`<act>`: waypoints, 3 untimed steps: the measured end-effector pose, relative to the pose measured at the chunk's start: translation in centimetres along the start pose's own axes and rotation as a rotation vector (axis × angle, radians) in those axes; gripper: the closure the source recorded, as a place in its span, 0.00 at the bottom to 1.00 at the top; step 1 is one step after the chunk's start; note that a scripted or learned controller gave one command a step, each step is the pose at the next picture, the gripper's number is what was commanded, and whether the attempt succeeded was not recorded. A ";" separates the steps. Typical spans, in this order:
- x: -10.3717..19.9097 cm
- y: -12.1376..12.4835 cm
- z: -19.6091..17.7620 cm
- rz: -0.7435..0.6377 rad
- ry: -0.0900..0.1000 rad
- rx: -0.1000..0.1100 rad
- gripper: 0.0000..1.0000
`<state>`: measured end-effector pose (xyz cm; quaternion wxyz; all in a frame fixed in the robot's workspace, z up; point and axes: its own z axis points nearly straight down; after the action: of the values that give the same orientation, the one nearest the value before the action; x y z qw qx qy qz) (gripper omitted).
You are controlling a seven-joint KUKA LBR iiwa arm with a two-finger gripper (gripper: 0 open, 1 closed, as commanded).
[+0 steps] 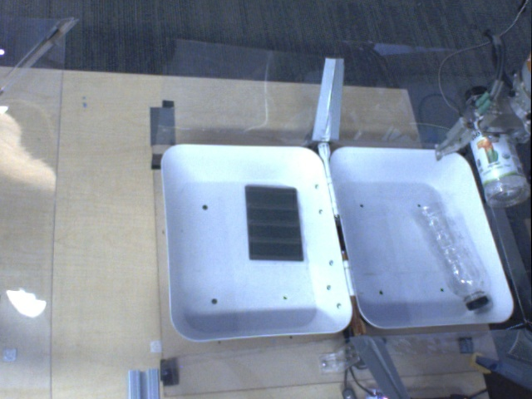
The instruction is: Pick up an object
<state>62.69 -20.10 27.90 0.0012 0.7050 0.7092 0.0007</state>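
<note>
Along the right bin's (391, 306) far side a clear bottle (449, 252) lies flat, easy for me to approach from above, while another bottle (497, 166) sits by my gripper (490, 110) at the corner.

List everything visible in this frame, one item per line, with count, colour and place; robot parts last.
white bins: two, white, side by side on the wooden bench
dark ridged pad: one, black, lying flat in the middle of the left bin
clear plastic bottle: one, transparent with a dark cap, lying along the right side of the right bin, cap toward the near corner
metal bar: one, grey, standing at the far end of the seam between the bins
labelled bottle: one, clear with a white label, at the right edge beyond the right bin's far corner, under the robot's metal parts
claw: one, metallic, above the far right corner of the right bin; whether it grips the labelled bottle is unclear
</note>
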 end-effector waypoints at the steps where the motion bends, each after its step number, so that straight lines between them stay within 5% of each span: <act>1: 1.5 -3.6 16.6 -0.257 0.001 0.001 0.00; 2: -0.8 -0.6 18.0 -0.243 -0.012 -0.023 0.00; 3: -0.8 0.4 18.2 -0.255 -0.009 -0.013 0.00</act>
<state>63.15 -20.96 9.71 0.0094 0.6093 0.7929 0.0020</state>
